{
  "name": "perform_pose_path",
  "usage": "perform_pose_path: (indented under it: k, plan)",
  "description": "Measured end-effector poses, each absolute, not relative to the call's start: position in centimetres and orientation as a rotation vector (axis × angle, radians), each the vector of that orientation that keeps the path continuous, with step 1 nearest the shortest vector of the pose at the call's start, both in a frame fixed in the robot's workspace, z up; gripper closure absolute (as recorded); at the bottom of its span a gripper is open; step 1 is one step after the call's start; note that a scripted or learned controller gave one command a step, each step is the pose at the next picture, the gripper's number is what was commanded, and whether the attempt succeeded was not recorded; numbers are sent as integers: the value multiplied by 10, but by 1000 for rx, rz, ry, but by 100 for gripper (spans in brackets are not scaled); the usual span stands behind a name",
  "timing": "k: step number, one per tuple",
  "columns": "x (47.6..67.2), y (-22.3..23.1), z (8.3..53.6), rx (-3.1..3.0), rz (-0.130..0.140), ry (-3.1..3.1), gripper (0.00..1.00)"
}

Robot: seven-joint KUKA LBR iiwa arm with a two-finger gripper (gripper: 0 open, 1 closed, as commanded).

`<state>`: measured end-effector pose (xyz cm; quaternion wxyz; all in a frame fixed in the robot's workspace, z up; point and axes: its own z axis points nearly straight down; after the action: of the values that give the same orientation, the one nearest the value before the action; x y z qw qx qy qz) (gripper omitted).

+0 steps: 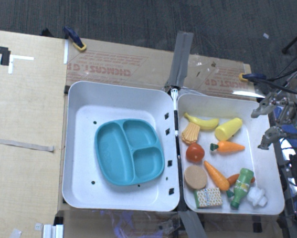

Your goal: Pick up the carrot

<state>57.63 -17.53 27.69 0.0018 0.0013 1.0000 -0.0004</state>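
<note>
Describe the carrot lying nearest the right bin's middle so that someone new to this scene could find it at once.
Start at the right bin, the one crowded with toy food. Near its middle, right of the red tomato and below the yellow lemon, lies a carrot pointing right, green stub at its left end. Unlike the second carrot lower down, which lies on a diagonal, this one is almost level.

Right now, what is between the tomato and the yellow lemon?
In the camera view, the small carrot lies between the tomato and the lemon, its green end pointing toward the tomato.
</note>
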Motion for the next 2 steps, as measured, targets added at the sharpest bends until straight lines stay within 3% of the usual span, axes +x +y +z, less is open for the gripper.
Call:
perform_pose_path:
  k: [1, 2]
  plan:
    - [535, -93, 176, -8, 0, 3139, 0]
    - [522, -107, 92, 261, -1, 3127, 0]
